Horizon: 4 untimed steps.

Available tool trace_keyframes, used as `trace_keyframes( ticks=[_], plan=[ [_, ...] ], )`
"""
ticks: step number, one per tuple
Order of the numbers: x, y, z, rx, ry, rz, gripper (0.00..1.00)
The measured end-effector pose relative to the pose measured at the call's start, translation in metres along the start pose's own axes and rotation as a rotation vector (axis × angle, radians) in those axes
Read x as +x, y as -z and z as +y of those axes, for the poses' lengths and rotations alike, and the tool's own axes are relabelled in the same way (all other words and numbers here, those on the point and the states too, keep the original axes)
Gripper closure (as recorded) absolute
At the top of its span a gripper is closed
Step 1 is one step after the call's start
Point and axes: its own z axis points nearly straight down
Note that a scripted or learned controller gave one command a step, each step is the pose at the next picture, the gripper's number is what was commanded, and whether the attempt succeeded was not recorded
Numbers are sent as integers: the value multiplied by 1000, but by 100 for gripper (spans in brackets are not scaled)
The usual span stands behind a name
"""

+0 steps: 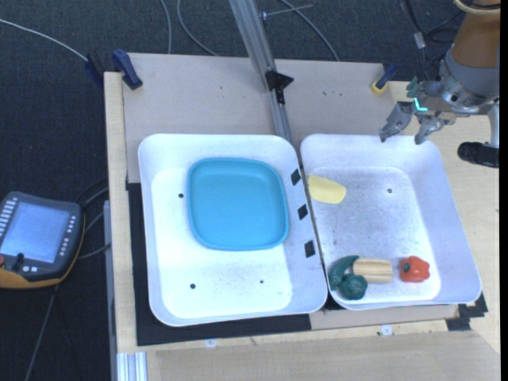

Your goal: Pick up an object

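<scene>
- Dark carpet surrounds my bench, with thin cables looping across it at the top and a handheld control pendant (36, 239) with a lit screen lying at the far left.
- On that carpet I see the pale wooden bench (198, 94), with a blue clamp (127, 68) at its upper left corner and a grey metal post (255, 42) slanting up from between the bins.
- Two shallow white bins sit side by side on the bench, touching along their inner edges: the left bin (167, 292) and the right bin (444, 213).
- Inside the left bin lies a square turquoise plate (238, 203), flat, toward the upper middle.
- My arm (476, 38) enters from the upper right, grey with an orange band above the wrist.
- Its gripper (410, 127) hangs over the top right rim of the right bin; I see both fingers spread apart with nothing between them.
- In the right bin, a pale yellow piece (326, 189) lies near the upper left wall, well apart from the gripper.
- Along the bin's lower edge sit three small items in a row: a dark green vegetable (347, 279), a tan cylinder (373, 270) touching it, and a red pepper (413, 269) just beside the cylinder.
</scene>
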Motion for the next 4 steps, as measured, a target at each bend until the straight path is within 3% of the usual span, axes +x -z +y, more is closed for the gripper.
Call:
trace_keyframes(
  ticks=[1,3,4],
  plan=[
    [0,0,0,0,0,0,0],
    [2,-124,-3,6,0,1,0],
    [2,-123,-3,0,0,0,0]
  ],
)
